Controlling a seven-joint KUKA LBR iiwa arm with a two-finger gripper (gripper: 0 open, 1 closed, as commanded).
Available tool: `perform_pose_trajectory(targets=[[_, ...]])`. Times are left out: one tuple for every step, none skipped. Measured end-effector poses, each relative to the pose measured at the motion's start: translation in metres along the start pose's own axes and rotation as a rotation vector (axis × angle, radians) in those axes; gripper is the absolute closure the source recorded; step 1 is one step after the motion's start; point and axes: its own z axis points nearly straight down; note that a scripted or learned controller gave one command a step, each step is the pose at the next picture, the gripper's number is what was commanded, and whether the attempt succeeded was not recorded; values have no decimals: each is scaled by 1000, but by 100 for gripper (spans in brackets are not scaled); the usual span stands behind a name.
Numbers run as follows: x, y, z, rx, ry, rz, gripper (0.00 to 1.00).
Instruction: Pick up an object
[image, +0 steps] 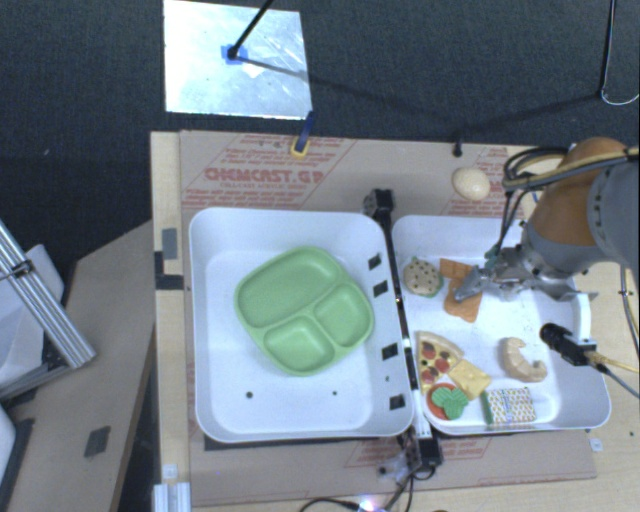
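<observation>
Worktop (260, 160) carrying two shallow white bins side by side. Left bin (215, 300) holding green divided plate (303, 310), three compartments, tilted diagonally. Right bin (585, 400) holding small toy foods. Grey arm (580, 225) with orange band entering from right, reaching down into upper part of right bin. End effector (470, 288) low over orange wedge (460, 300), touching or just above it; fingers open or closed: cannot tell, nothing visibly gripped. Pizza slice (438, 352) near bin's left wall, yellow cheese piece (470, 378) just beside it. Croissant (522, 360) right of those, apart from them. Cookie (423, 277) in upper left corner, near orange wedge. Patterned square (510, 405) by front wall, red-and-green piece (447, 402) left of it. Cream egg shape (471, 182) on worktop behind right bin.
</observation>
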Motion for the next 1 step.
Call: perform_pose_trajectory(targets=[[0,2,-12,-5,0,0,100]])
